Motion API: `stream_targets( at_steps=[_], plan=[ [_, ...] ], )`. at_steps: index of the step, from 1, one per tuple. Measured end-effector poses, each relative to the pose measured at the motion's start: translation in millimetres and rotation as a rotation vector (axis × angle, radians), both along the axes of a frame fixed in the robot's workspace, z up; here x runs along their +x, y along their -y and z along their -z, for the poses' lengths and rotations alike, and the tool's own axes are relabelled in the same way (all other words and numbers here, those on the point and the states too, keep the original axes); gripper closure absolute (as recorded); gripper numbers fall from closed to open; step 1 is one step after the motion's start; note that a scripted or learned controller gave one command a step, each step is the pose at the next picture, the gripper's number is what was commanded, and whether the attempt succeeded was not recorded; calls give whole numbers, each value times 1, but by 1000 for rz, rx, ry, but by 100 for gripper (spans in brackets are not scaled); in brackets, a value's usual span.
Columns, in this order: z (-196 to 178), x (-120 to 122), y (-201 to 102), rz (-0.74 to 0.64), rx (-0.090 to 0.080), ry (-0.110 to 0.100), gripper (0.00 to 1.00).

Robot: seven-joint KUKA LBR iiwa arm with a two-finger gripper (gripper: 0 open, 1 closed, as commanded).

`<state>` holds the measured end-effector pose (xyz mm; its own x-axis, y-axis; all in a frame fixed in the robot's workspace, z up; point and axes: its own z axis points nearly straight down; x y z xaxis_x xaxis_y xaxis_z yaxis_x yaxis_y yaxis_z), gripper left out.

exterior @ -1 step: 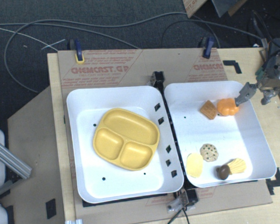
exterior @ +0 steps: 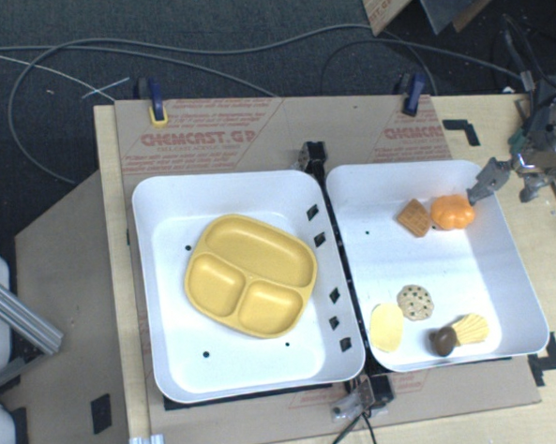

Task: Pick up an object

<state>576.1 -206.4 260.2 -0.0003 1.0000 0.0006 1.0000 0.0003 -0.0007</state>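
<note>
Arm: we see only its end at the right edge of the view, reaching in over the upper right rim of the right bin (exterior: 537,313).
Gripper: the gripper (exterior: 512,176) sits just outside the bin's top right corner, with one grey finger (exterior: 483,181) slanting down-left towards the bin; a second prong shows at the right, so we read it as spread apart, with nothing between the fingers.
Nearest object: an orange rounded piece (exterior: 453,212) lies in the right bin's upper part, near the finger tip but apart from it.
Beside it: a tan square cracker (exterior: 414,218) touches or almost touches the orange piece on its left.
Lower right bin: a speckled cookie (exterior: 414,302), a pale yellow oval piece (exterior: 387,327) just below-left of it, and a yellow ridged piece with a brown end (exterior: 459,334) near the front rim.
Left bin: the left bin (exterior: 159,271) holds a yellow three-compartment plate (exterior: 250,275), lying flat.
Writing: the cardboard under the bins bears red print; we make out "CHEMCAST GP" (exterior: 198,138) above the left bin, and similar print above the right one is too faint for us to read.
</note>
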Motion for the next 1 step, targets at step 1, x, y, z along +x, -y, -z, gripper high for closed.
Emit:
stream_targets(
  at_steps=[1],
  plan=[
    [44, -6, -2, 0, 2, -5, 0]
  ],
)
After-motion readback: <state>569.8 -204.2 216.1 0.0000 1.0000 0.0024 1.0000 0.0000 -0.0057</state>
